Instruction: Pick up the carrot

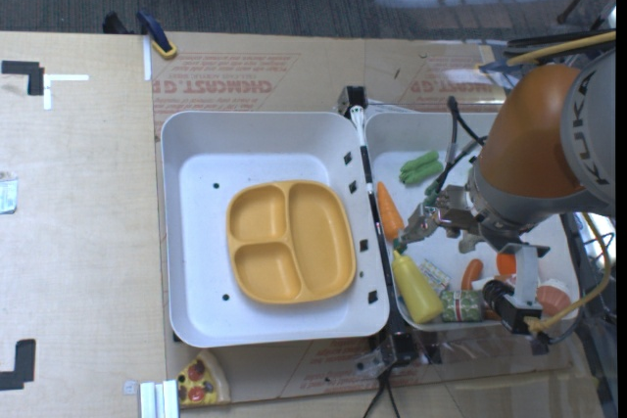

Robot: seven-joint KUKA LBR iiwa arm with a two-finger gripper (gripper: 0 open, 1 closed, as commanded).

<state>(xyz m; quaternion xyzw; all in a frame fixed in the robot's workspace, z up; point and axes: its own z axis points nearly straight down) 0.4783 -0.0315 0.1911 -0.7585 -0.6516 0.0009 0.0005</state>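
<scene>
The carrot (389, 210) is a short orange taper lying in the right bin (392, 144), against that bin's left wall at centre right of the frame, its narrow tip pointing to the upper left and its thicker end toward the lower right. Just below it lies a yellow squeeze bottle (414, 287), and above right of it sits a green vegetable piece (421, 167). The arm (534, 152) comes in from the right edge, its orange band bulking over the right bin's middle. The pincer (428, 220) hangs just to the right of the carrot, apart from it; I cannot tell whether it is spread or pressed together. The left bin (186, 230) carries a yellow divided plate (291, 241). Both bins rest on the tabletop (78, 240).
</scene>
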